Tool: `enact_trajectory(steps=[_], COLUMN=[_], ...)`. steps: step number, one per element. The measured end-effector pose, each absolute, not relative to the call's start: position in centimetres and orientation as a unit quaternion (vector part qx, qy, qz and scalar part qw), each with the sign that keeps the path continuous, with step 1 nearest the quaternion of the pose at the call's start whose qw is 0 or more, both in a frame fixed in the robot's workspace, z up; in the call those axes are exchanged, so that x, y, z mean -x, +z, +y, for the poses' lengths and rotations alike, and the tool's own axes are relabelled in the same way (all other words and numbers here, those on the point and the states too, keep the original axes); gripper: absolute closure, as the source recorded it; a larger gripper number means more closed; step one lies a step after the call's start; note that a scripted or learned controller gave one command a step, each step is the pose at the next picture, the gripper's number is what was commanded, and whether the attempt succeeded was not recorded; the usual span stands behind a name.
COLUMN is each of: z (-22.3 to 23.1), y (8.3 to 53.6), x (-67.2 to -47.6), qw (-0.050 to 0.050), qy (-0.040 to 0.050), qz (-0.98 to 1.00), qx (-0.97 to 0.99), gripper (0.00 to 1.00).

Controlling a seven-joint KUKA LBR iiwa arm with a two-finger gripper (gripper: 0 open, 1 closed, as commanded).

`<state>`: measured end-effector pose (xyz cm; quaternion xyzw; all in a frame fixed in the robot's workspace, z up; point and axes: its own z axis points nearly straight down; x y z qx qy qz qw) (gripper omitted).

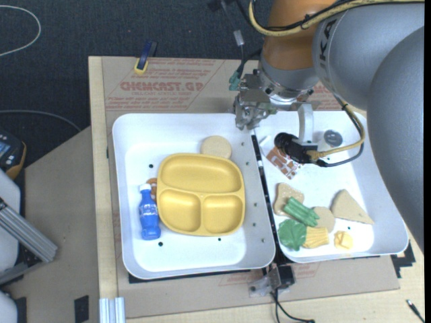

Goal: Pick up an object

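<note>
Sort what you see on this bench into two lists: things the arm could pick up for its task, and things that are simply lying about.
Belongs to the job:
gripper
yellow divided plate
blue bottle
round beige disc
green toy vegetable
beige wedge

Lying about:
left bin
right bin
yellow-and-blue clamp
cardboard sheet

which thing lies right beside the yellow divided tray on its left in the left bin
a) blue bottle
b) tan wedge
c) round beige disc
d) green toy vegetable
a) the blue bottle lies against the left side of the yellow divided tray in the left bin; the round beige disc sits at the tray's far edge instead.
</note>
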<state>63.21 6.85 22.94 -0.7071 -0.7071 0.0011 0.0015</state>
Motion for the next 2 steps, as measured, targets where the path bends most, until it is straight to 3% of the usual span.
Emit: enact_trajectory(steps=[2], z=[7.0], y=[21.9], x=[-63.6], qw=[0.001], qy=[0.0015], qz=[-0.707], qx=[0.707], gripper=[1.0])
